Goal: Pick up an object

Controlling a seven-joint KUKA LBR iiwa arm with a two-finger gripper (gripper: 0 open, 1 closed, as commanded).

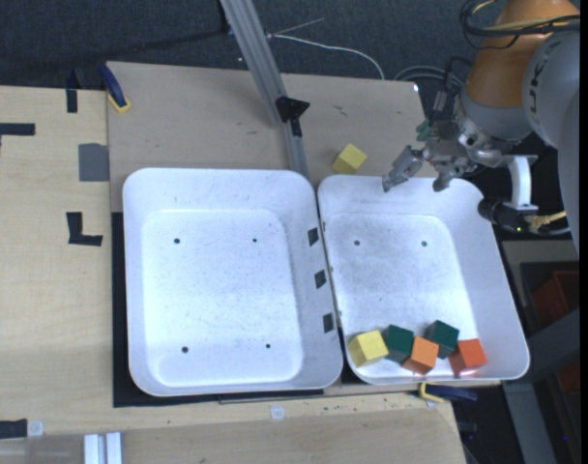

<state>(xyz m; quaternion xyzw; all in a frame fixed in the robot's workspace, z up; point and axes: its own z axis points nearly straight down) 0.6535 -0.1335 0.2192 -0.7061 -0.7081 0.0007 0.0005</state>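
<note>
We see the grey two-finger gripper (417,175) above the far rim of the right-hand shallow white plastic bin (487,259), its two fingers spread wide with nothing between them. Above it, the grey arm with its orange band (512,51) reaches in from the right.

Just beyond the bin's far edge, left of the gripper and apart from it, a small yellow cube (350,158) lies on the brown bench board (188,114).

At the near end of the same bin, well apart from the gripper, we find a huddle of small blocks along the wall: a yellow block (368,346), a dark green block (399,339), an orange block (423,354), a second dark green block (443,336) and a red-orange block (468,355).

The left-hand shallow white plastic bin (139,259) sits beside it, their rims touching. A grey metal pole (260,56) slants down to the bench between the bins' far corners.
</note>
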